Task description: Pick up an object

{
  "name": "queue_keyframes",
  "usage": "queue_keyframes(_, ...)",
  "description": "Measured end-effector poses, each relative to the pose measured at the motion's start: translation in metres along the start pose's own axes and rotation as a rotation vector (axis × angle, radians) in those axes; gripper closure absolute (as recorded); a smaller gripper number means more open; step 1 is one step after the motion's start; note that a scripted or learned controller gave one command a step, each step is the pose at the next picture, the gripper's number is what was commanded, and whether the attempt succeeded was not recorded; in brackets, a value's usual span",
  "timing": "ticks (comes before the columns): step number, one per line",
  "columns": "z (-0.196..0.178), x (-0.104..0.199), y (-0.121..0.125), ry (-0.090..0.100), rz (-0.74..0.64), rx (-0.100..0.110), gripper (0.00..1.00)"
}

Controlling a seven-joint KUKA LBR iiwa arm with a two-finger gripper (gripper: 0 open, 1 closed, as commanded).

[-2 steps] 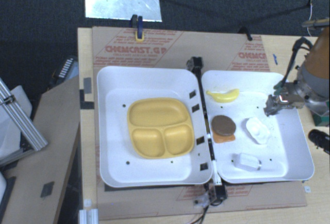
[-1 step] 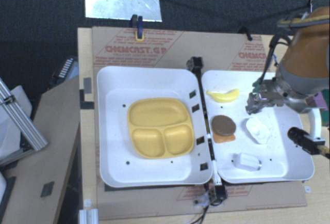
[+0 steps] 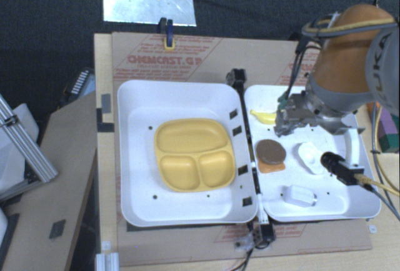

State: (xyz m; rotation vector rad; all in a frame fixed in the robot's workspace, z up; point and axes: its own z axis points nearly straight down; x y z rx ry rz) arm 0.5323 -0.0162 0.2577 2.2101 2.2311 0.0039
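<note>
Fingers (image 3: pixel 282 128) by right bin's (image 3: pixel 362 201) far edge beside banana (image 3: pixel 264 117), spread unclear, brown disc (image 3: pixel 270 152) near divider.

The arm (image 3: pixel 350 70) was grey, with a broad, rounded orange band (image 3: pixel 351 45) above the wrist and part of a dark letter marking on the grey shell at the right. A thin yellowish cable (image 3: pixel 350 25) ran over the top of the orange band, and dark cables dropped along its left side. The tool (image 3: pixel 284 120) was a compact block of grey and dark metal.
</note>
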Motion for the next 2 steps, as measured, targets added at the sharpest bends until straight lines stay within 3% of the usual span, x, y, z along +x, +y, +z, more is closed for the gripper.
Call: queue_keyframes(2, 0.035, 0.095, -0.01, 0.001, 0.001, 0.003, 1.0)
